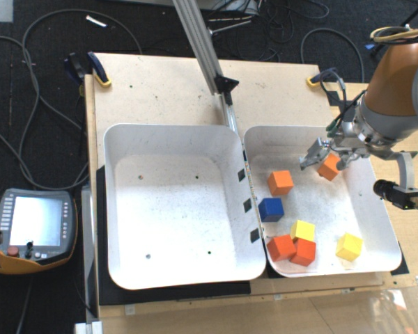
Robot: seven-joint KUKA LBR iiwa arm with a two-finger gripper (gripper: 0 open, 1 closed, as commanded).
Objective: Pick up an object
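So the pick looks mostly done here, judging by what's visible. An orange cube (329,167) is seen clamped between the fingers of the gripper (325,160), up in the back part of the right bin (376,207), and it looks to be lifted a bit off the bin floor rather than resting on it, though that part is hard to be sure of from this slanted angle. The arm (393,89) is reached in from the right side.

The rest of the stuff is left untouched in the same bin: another orange cube (281,181) just left of the gripper, a blue cube (271,209) below that, then a cluster near the front edge made of a yellow cube (303,229) touching two red cubes (292,248), and a second yellow cube (349,246) off by itself to the right. The left bin (125,207) isn't involved.

What's left, as a guess: the cube just needs to be raised clear and kept from slipping.
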